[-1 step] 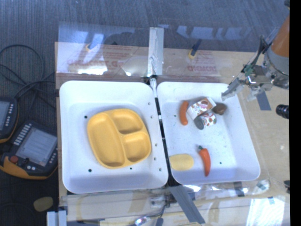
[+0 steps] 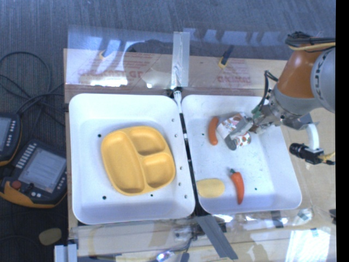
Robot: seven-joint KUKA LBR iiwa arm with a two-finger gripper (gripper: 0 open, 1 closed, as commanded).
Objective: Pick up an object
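1. Can (image 2: pixel 235 130): a small white and red item lying tilted in the right bin (image 2: pixel 272 201), directly under the gripper (image 2: pixel 244 129).
2. Gripper: low over the can and apparently touching it; whether it grips cannot be told.
3. Step, as judged: the grasp itself, lift not yet made.
4. Next move calls for a firm closure, then a straight rise.
5. Surroundings: sausage (image 2: pixel 213 131) just left of gripper; carrot (image 2: pixel 238 185) and yellow lump (image 2: pixel 210 188) nearer the camera; yellow tray (image 2: pixel 138 159) in left bin (image 2: pixel 87 113).
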